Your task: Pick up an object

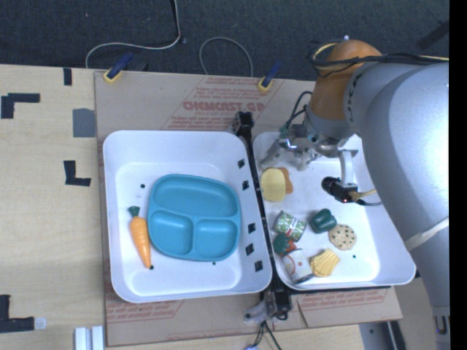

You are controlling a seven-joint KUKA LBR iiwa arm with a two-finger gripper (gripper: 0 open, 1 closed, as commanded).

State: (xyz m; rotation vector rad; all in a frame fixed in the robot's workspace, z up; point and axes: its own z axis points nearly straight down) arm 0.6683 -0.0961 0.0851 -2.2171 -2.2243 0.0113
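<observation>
My gripper [300, 149] hangs low over the far part of the right bin [379, 268], below the orange band [343, 57] of the arm. Just in front of it and to its left lies a pale yellow round fruit [272, 185] with an orange piece tucked behind it; I see nothing held. Nearer the front of that bin are a green can [290, 226], a dark green pepper [322, 219], a cookie [341, 236], a yellow ridged piece [325, 263] and a small red and green item [287, 249].
The left bin [117, 152] holds a blue divided plate [195, 217] and a carrot [140, 238] beside it. A black divider with clips [252, 195] runs between the bins. The bulky grey arm [408, 137] covers the right bin's right side. Cables [175, 35] lie behind the bench.
</observation>
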